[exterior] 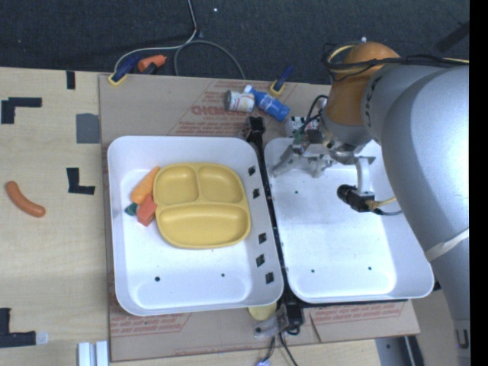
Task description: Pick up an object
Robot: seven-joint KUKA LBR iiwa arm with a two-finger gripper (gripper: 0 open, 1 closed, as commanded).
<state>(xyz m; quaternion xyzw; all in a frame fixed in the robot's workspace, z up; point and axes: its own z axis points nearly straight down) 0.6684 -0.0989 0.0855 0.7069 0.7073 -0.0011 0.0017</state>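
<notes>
Behind the wooden surface (pixel 46 280) you see a dark carpet-like floor (pixel 76 14), and a thin cable (pixel 200 43) runs over it toward the cardboard sheet (pixel 191 109) that lies under both bins.

Take the yellow divided plate (pixel 201 204) as your landmark. It lies in the left white bin (pixel 183 288), in the upper half of this bin. Touching the left edge of the plate you find a small group of toy pieces: an orange carrot-like piece (pixel 142 187), and below it a red piece (pixel 145 215) with a bit of green beside it. These objects, together with the plate, are the things that can be picked here.

To the right of the plate, across the black divider (pixel 267 227) between the bins, lies the right white bin (pixel 351 280). The arm (pixel 419 151) comes in from the right side and its orange band (pixel 354 82) is above and right of the plate. The gripper (pixel 305 158) hangs over the upper left corner of the right bin, near the divider. You cannot tell from this view how far it is open, and nothing is seen in its hold.

Above the plate, on the cardboard, lies a small blue and white bottle (pixel 259 101). Far left of the plate, on the bare surface, rests an orange sausage-shaped toy (pixel 25 199). An orange and blue clamp (pixel 137 67) sits at the upper left corner of the cardboard.
</notes>
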